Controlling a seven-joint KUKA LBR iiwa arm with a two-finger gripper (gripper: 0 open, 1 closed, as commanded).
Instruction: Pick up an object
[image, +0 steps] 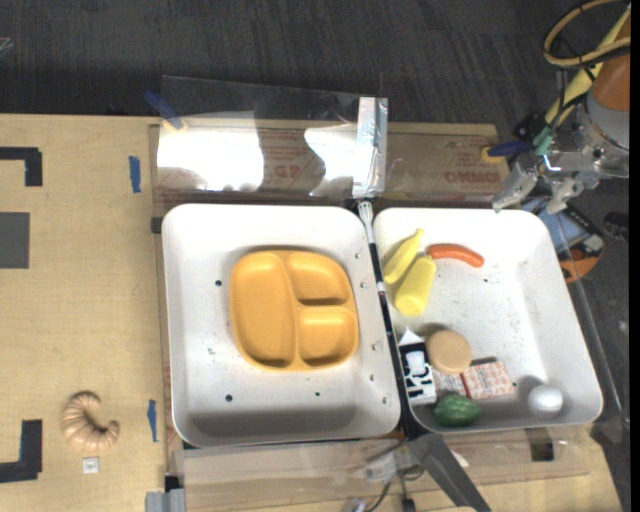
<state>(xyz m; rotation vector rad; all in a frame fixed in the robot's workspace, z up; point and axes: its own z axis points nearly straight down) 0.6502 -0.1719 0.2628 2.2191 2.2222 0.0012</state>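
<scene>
The right bin (520, 300) holds several objects. Two yellow banana-like pieces (408, 272) lie at its back left, beside a small orange-red sausage shape (456, 256). Toward the front are a tan round disc (449, 350), a black-and-white box (417, 374), a red-and-white packet (486, 380), a green item (457, 410) and a silver ball (545, 400). My gripper (535, 192) hangs above the bin's back right corner, outside the rim. Its fingers look spread, with nothing between them.
The left bin (190, 330) carries a yellow divided tray (293, 305). A clear plastic sheet (270, 150) stands behind the bins. A tan curled pastry shape (90, 420) lies on the cardboard bench at the far left. Cables (575, 45) hang at the top right.
</scene>
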